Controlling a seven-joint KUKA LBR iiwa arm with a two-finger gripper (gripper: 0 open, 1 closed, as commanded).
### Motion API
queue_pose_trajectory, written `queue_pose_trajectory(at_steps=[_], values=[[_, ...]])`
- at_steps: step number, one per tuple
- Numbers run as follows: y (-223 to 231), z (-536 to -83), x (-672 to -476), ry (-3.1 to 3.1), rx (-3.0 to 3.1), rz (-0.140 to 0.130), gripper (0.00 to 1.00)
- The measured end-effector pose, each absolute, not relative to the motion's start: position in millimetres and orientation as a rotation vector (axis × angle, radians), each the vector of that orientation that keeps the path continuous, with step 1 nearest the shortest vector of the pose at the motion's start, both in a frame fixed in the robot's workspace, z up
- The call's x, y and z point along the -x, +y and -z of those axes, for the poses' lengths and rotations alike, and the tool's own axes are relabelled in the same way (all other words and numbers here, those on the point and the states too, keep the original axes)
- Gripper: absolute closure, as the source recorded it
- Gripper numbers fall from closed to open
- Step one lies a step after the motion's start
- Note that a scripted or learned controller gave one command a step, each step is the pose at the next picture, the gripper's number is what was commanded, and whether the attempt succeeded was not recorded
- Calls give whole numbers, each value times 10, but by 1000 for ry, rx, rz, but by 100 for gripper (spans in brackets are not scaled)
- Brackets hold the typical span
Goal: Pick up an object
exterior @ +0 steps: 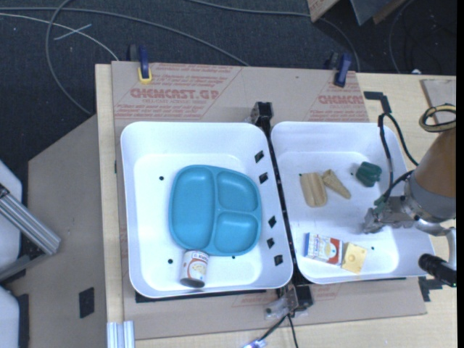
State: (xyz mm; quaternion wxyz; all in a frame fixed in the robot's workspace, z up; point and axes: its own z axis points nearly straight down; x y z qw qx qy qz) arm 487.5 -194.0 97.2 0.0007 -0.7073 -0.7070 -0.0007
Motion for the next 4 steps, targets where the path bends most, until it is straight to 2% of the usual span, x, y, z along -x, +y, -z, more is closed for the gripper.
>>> queue_pose_trajectory(at_steps=[3,4], values=[[-2049,-2404,-4866,-2227,2224,4,100],[-1562,-2294,-5130,-2226,2218,2,100]])
